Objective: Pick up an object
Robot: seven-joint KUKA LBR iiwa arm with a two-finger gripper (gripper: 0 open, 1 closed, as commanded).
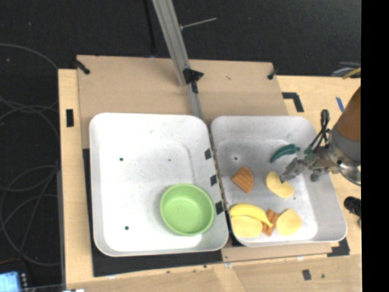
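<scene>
You had the two-finger gripper (290, 170) low inside the right-hand white bin (255, 129), reaching in over that bin's right wall. What mattered for the grab was this: the pale yellow rounded plastic piece (280, 185) lay just below and a little left of the fingertips, on the side toward the bin's near edge, and the tips looked to be at or touching its upper rim, not around it. Nothing was between the fingers. Whether they stood wide or narrow I could not tell; they merged into one dark shape against the wrist.

The yellow piece sat right of the bin's middle, its longer axis running slantwise from upper left to lower right. As I judged it, you needed a small shift toward the near edge before closing.

The other candidates were farther off: a small orange-brown wedge (243, 179) to the left near the bin's centre, and a yellow banana-shaped toy (246, 218) with a second yellow lump (289, 222) along the near edge. A green curved item (284, 152) lay just above the fingers. A light green plastic bowl (186, 208) stood in the left bin (121, 139), near its near right corner.
</scene>
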